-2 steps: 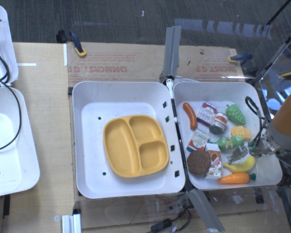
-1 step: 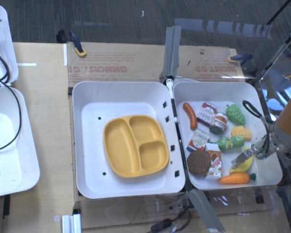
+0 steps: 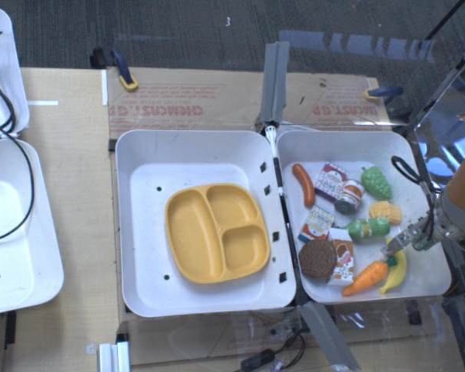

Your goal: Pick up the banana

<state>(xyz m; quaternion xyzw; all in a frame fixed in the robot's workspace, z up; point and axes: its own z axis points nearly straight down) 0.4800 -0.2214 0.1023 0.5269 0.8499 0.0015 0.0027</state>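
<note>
The yellow banana (image 3: 395, 273) lies near the front right corner of the right bin (image 3: 356, 141), close beside an orange carrot (image 3: 366, 278). My gripper (image 3: 407, 242) reaches in from the right and hangs just over the banana's upper end, close to it. Whether it touches the banana is not visible from this angle. The grey arm (image 3: 457, 208) comes in along the right edge of the view.
The right bin also holds a sausage (image 3: 303, 184), a can (image 3: 347, 197), a green pepper (image 3: 376, 182), corn (image 3: 384, 211), a brown round patty (image 3: 318, 259) and small cartons. A yellow divided tray (image 3: 217, 232) sits in the left bin (image 3: 132, 208).
</note>
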